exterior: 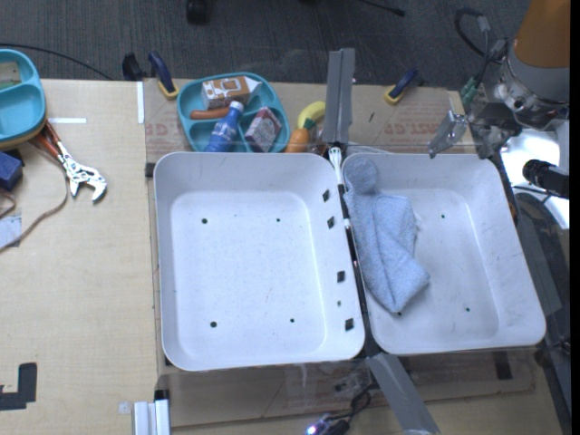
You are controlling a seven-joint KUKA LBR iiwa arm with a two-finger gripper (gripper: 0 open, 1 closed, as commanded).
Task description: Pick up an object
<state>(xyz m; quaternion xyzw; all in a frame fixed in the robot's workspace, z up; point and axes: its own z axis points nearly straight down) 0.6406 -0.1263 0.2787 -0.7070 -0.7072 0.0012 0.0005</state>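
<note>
- White plastic makes up the two shallow bins on the bench: the left bin (181, 333) and the right bin (489, 315) sit side by side, touching along their inner edges.
- Grey with an orange band, the arm (544, 34) stands over the far right corner of the right bin.
- A pale blue-grey cloth (388, 243) lies crumpled along the left side of the right bin, its top end near that bin's far left corner.
- A teal tray (192, 116) of small items sits just beyond the left bin's far edge.
- The gripper (450, 132) hangs above the right bin's far rim, apart from the cloth; whether it is spread or pressed together cannot be told.
</note>
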